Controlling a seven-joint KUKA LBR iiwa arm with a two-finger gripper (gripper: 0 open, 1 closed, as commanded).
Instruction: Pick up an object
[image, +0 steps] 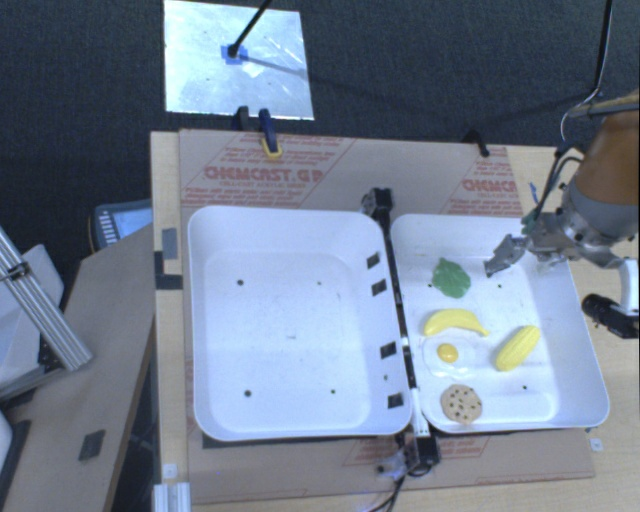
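The left bin (290, 330) lies bare while the right bin (570, 400) holds a green lettuce piece (451, 277), banana (454, 322), fried egg (447, 353), cookie (461, 403) and corn cob (517, 347), and the gripper (502, 258), carrying nothing, hovers beside the lettuce in approach, needing to descend onto it

The arm (610, 180) runs off the right edge of the picture, so most of its length is cut away and just the wrist end and part of the orange band show. The claw (500, 260) is small and blurred; whether its tips stand apart or together cannot be told. Part of the right bin (575, 300) lies hidden under the wrist along its far right rim. A grey metal rail (35, 310) at the left is cut by the picture's edge. The tabletop (120, 300) also continues past the bottom edge.
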